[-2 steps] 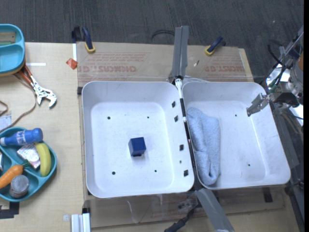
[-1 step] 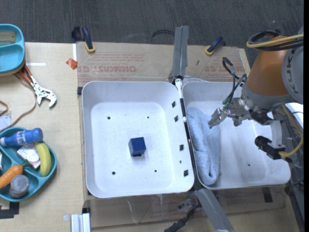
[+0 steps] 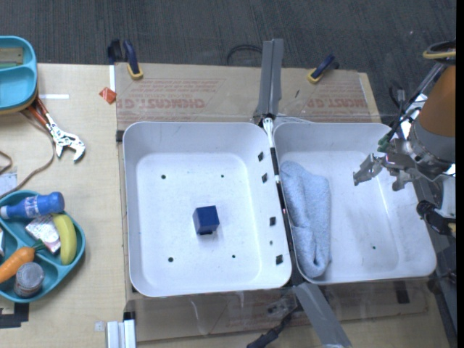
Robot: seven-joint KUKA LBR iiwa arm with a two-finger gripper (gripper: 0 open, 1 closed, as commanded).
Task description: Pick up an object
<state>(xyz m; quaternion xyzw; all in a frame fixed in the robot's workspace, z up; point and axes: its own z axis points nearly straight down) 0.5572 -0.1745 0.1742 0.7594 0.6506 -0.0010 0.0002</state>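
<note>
A small dark blue cube sits on the floor of the left bin, a little below its centre. A light blue-grey towel lies folded along the left side of the right bin. My gripper hangs over the upper right part of the right bin, to the right of the towel and apart from it. Its fingers are spread open with nothing between them. The arm's orange band rises at the right edge.
Left of the bins, a blue tray holds a banana, a bottle, a carrot and a can. A wrench and a teal container lie on the bench at the far left. Clamps hold the board's back edge.
</note>
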